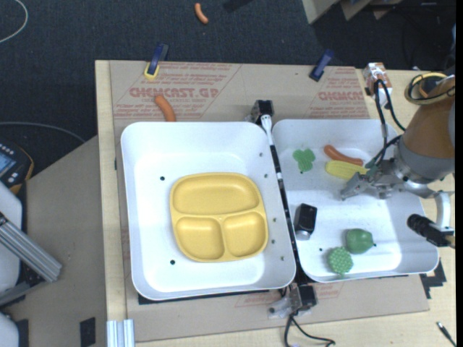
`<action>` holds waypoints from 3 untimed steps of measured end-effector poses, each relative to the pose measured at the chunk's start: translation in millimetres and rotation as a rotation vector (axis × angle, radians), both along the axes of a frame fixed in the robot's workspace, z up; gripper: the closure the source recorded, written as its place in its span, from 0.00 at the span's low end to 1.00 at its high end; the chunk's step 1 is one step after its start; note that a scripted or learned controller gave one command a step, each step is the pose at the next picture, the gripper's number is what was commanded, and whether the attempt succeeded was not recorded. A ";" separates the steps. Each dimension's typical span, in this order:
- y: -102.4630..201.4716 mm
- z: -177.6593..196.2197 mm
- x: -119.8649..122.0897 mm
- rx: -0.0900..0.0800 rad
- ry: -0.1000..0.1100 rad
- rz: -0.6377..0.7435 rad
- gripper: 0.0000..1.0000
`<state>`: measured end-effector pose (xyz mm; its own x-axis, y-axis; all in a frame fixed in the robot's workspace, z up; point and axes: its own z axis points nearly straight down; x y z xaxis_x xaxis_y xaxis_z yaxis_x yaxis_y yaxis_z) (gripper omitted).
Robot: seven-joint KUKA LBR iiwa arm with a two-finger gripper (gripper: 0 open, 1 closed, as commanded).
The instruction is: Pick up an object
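The gripper point(359, 184) sits low in the right bin point(318, 251), its grey fingers point(349, 191) splayed apart above the white floor with nothing between them; the orange-banded arm point(428, 132) rises behind it toward the right edge. Just beside the fingertips, on the far side, lies a yellow banana-like piece point(343, 169), and touching that piece's far edge is a small orange-red sausage point(342, 154); whether the gripper touches the yellow piece cannot be told. To the left of these, near the bin's far-left corner, rests a green leafy piece point(304, 158). Toward the near side lie a black block point(305, 218) close to the left wall, a green rounded vegetable point(358, 240), and just beside it a green bumpy ball point(340, 260) (the two look nearly touching).

The left bin point(145, 215) holds a yellow divided plate point(218, 216), with one long compartment on the far side and two smaller ones on the near side; it lies roughly in the bin's middle.

Outside the bins, an orange sausage-like piece point(166, 108) rests on the brown board point(217, 85) behind the left bin; another orange piece point(201, 12) lies on the dark floor beyond; blue clamps point(155, 61) grip the board's far edge.
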<state>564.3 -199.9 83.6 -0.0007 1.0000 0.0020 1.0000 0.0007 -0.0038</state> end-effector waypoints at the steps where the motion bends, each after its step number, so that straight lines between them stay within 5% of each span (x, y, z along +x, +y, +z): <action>1: -0.8 12.0 0.7 -0.002 -0.004 0.000 1.00; 3: -15.6 126.8 3.7 -0.006 -0.013 0.000 1.00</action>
<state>568.0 -215.5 210.4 -0.0007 1.0000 -0.0043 1.0000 0.0007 0.0090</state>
